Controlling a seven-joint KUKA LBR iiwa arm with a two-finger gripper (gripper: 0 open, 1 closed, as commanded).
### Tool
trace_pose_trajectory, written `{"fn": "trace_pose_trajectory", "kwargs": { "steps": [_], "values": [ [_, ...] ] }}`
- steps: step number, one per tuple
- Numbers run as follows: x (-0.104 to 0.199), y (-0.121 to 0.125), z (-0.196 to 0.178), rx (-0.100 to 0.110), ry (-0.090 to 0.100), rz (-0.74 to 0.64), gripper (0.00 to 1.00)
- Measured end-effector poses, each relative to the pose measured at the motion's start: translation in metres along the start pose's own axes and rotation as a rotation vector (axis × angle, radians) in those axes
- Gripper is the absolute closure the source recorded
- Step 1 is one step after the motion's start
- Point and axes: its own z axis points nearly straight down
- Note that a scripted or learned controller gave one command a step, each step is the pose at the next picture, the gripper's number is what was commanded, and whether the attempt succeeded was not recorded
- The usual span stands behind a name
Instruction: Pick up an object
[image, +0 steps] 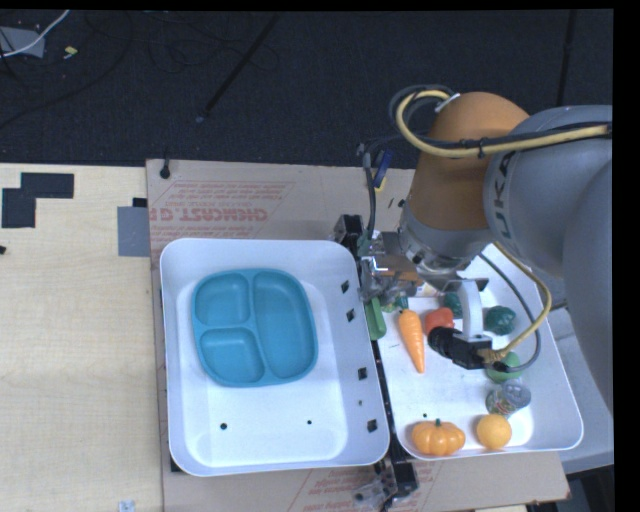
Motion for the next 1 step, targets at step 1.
{"fn": "trace_pose_trajectory", "kwargs": {
  "steps": [1],
  "values": [
    [-0.0027, 0.0046, 0.0163, 0.003, -0.002, 0.003, 1.00]
  ]
}}
